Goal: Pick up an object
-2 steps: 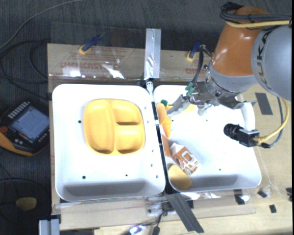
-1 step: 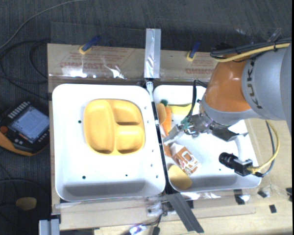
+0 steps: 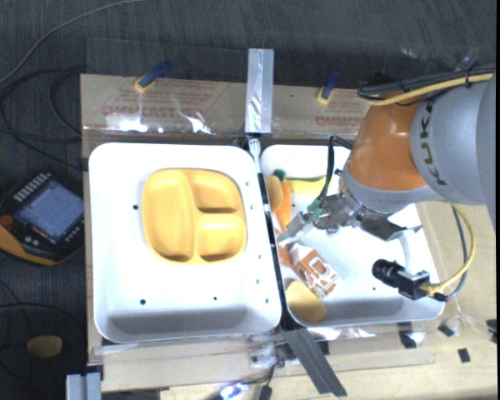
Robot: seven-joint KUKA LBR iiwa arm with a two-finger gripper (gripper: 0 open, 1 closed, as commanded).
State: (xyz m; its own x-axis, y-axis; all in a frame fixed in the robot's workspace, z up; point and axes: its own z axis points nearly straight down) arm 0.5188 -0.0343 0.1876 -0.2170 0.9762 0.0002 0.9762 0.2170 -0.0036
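Grey arm with orange band (image 3: 392,152) reaching into the right shallow white bin (image 3: 417,302), jaws (image 3: 304,223) low near its left wall. Jaw state: cannot tell. Close by: an orange carrot-shaped toy (image 3: 277,197) just above, an orange-and-white printed packet (image 3: 314,272) just below, a tan rounded piece (image 3: 306,302) at the bin's lower corner. Left white bin (image 3: 117,307) carrying a yellow divided plastic tray (image 3: 194,215). Step apparently in hand: approach, nothing visibly gripped. Next needed: settling over one item, closing, then lifting.
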